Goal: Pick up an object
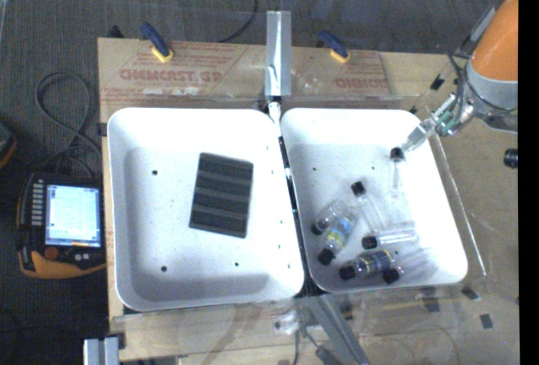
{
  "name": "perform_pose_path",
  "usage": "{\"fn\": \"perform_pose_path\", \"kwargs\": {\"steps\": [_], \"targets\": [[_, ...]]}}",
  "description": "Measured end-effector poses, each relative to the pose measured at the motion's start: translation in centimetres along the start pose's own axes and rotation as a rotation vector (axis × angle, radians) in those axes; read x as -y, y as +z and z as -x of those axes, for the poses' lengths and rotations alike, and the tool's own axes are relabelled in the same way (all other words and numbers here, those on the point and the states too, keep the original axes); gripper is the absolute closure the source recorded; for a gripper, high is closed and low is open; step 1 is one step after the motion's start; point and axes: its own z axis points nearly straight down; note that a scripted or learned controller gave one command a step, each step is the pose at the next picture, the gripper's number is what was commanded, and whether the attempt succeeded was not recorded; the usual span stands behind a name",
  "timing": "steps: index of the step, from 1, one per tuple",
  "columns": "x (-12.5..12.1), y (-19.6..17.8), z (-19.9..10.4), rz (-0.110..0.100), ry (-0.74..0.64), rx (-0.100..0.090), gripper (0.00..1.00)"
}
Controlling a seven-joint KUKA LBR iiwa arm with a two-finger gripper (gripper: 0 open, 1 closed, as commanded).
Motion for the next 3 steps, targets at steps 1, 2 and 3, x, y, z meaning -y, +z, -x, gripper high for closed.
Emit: {"fn": "perform_pose_path", "kwargs": {"steps": [1,2,3], "targets": [[0.0,0.0,0.0,-0.001,0.0,-0.001,0.0],[0.0,0.0,0.0,-0.001,0.0,-0.001,0.0],[-2.7,11.3,-4.6,0.0,-0.014,-0.002,0.0]]}}
